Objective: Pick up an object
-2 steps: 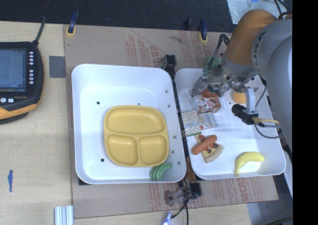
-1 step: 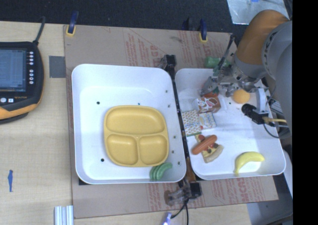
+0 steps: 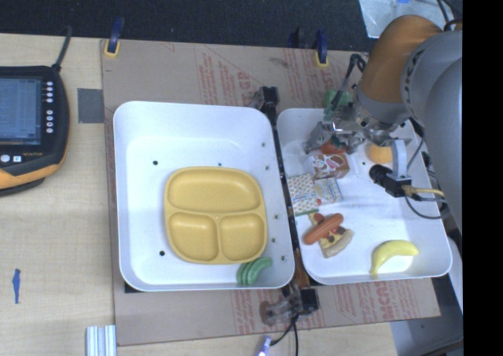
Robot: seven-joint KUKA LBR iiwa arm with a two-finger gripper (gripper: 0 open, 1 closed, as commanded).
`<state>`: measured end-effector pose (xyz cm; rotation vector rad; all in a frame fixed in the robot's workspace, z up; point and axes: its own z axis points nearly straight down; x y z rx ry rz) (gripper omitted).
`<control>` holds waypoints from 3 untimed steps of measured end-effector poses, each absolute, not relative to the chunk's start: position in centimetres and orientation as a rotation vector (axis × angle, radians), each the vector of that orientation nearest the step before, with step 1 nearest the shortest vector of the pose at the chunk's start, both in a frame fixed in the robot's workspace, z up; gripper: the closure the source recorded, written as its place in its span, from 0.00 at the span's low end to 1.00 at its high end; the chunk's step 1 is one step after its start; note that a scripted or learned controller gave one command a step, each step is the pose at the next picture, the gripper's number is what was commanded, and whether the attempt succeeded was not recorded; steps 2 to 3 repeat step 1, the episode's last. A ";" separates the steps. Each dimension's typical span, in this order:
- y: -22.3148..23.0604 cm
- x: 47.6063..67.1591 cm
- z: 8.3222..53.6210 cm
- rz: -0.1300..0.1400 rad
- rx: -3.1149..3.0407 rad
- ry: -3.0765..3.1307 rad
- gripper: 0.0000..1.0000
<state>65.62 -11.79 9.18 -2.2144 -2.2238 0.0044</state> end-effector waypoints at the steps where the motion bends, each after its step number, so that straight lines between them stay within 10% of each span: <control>1: -11.9 65.6 10.2 0.006 -2.212 -2.225 1.00; 3: -11.9 65.6 10.2 0.006 -2.212 -2.225 1.00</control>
